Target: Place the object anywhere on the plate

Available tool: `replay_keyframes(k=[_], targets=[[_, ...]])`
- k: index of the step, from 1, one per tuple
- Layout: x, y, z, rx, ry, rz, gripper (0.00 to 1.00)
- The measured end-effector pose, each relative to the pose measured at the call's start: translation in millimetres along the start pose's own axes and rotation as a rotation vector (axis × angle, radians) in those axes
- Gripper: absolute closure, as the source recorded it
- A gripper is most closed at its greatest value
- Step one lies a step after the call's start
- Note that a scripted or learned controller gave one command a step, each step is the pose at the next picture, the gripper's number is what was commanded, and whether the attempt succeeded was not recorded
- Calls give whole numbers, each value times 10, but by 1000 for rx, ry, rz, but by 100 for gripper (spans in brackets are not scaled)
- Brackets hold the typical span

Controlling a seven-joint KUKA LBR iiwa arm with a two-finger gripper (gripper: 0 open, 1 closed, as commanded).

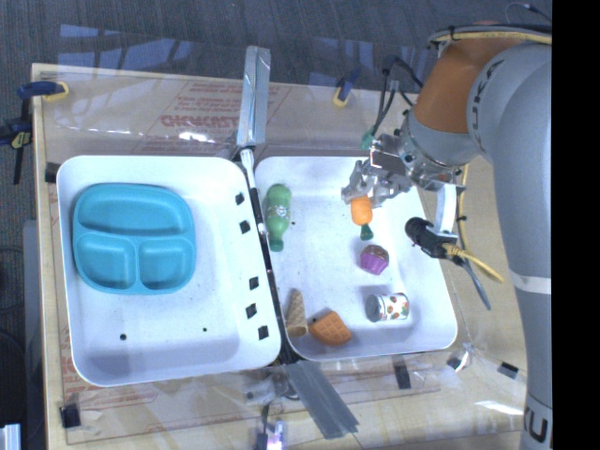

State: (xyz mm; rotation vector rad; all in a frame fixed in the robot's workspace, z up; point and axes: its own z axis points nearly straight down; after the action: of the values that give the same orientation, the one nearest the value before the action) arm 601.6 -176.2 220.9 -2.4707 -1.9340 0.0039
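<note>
A blue divided plate (133, 235) lies in the left bin (94, 350). My gripper (362, 198) hangs over the upper middle of the right bin (314, 181). It is shut on a small orange carrot (362, 214), whose green end points down toward the bin floor. The carrot's top is partly hidden by the fingers.
The right bin also holds a green bottle (277, 214) by the divider, a purple piece (374, 260), a small printed can (388, 307), an ice cream cone (296, 312) and an orange piece (330, 328). The bins' raised walls meet between plate and gripper.
</note>
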Motion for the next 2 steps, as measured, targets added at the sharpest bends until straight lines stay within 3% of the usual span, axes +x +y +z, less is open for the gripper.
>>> replay_keyframes(k=[1, 2], targets=[[1073, 302, -552, -2, -1, -202, 100], [2091, 45, -704, -3, -2, -452, 100]])
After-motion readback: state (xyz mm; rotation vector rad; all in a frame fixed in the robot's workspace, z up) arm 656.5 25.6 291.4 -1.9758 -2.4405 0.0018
